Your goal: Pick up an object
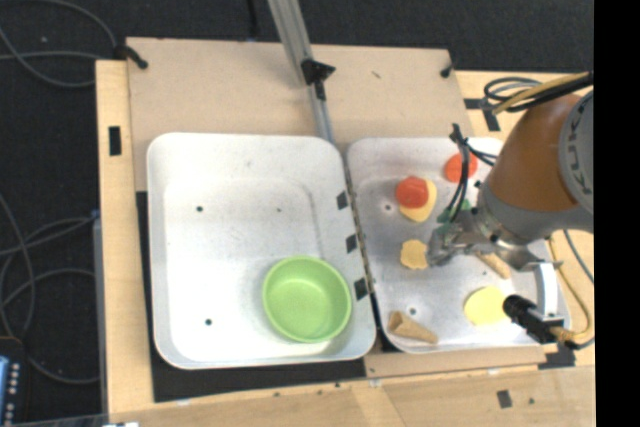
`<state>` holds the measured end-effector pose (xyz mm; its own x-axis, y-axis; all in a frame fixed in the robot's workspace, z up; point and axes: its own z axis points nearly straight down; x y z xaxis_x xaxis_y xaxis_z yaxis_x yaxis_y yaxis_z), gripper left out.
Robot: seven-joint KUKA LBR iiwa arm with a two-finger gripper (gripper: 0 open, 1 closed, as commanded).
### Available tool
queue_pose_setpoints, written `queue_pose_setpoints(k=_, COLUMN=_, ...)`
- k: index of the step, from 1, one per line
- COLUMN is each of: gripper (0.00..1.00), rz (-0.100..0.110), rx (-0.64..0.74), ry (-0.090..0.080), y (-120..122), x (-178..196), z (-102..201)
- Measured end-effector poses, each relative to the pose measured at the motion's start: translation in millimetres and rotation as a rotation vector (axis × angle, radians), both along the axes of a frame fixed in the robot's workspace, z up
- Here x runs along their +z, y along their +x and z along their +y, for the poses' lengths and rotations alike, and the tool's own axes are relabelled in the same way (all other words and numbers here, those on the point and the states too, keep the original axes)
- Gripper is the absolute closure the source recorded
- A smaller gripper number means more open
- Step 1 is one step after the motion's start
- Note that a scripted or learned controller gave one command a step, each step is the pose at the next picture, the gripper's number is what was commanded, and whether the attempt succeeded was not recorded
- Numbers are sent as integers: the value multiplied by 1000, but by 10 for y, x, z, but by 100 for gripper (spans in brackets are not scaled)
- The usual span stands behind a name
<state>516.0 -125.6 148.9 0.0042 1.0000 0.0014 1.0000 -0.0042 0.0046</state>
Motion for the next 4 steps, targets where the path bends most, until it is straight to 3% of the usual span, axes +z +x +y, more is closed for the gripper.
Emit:
queue_pose_setpoints(k=2, gripper=100, rz=-3, rx=8, ry=-3, y=-32, x=982, z=-4)
queue_pose_setpoints(k=3, gripper=100, rz=-1, rx=9, ry=-2, y=-15, x=1268, z=-9)
queue_pose_setpoints(k=4, gripper=100, rz=3, rx=11, ry=-2, y=192, x=1171, z=571)
